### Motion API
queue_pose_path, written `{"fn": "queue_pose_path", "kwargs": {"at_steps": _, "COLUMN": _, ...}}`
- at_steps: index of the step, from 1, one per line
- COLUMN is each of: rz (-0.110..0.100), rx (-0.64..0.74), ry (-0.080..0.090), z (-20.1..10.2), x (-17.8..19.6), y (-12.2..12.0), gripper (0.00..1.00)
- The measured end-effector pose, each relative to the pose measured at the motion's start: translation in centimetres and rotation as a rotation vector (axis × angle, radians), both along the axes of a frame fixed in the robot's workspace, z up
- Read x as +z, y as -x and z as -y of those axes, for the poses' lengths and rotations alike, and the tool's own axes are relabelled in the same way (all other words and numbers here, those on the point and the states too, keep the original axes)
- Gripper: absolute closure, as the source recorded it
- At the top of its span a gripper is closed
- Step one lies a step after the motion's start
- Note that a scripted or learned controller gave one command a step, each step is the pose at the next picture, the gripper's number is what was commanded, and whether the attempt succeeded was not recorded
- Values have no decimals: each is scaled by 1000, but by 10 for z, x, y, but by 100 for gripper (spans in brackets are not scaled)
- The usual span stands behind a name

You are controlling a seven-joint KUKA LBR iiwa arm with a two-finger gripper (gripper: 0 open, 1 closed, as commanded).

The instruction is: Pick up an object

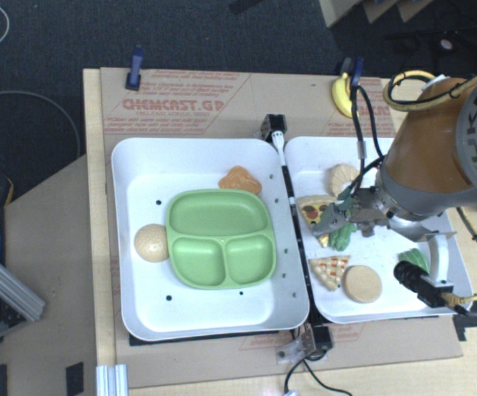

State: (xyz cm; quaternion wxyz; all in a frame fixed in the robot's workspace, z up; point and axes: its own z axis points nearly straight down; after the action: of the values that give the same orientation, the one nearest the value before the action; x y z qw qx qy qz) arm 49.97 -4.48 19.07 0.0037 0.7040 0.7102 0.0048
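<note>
A grey robot arm [436,151] w/ an orange band reached in from 3 o'clock over the right bin [461,275], its gripper [343,219] hanging low near that bin's left wall. Whether it was open or closed could not be told from above, and nothing was clearly seen in its grasp.

Toy food lay around it in the right bin. A green veg piece [341,236] sat right under the gripper, approx. touching it. A pizza slice [310,211] lay just beside it at 9 o'clock, against the bin's left wall. A second pizza slice [329,271] lay at 6 o'clock of the gripper, w/ a round tan cookie [362,284] touching or nearly touching its right side. A pale bread roll [342,176] sat at 12 o'clock, partly hidden by cables. A dark green leafy item [413,260] lay toward 4 o'clock, next to a black part of the arm.

The left bin [131,221] held a green divided plate [220,239] at its centre. A tan ball [151,242] touched the plate's rim at 9 o'clock; an orange-brown nugget [239,180] sat at the plate's 12 o'clock edge.

Both bins rested on a cardboard-topped bench [181,101]. A yellow banana [342,94] lay on the bench beyond the right bin, at 12 o'clock.
</note>
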Motion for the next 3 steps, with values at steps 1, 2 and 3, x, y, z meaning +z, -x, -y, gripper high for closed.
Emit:
{"fn": "queue_pose_path", "kwargs": {"at_steps": 1, "rz": -16, "rx": -6, "ry": -1, "z": -27, "x": -6, "y": 22, "gripper": 0}}
{"fn": "queue_pose_path", "kwargs": {"at_steps": 2, "rz": 10, "rx": -8, "ry": 3, "z": 0, "x": 220, "y": 19, "gripper": 0}}
{"fn": "queue_pose_path", "kwargs": {"at_steps": 3, "rz": -7, "rx": -8, "ry": 4, "z": -2, "x": 222, "y": 19, "gripper": 100}}
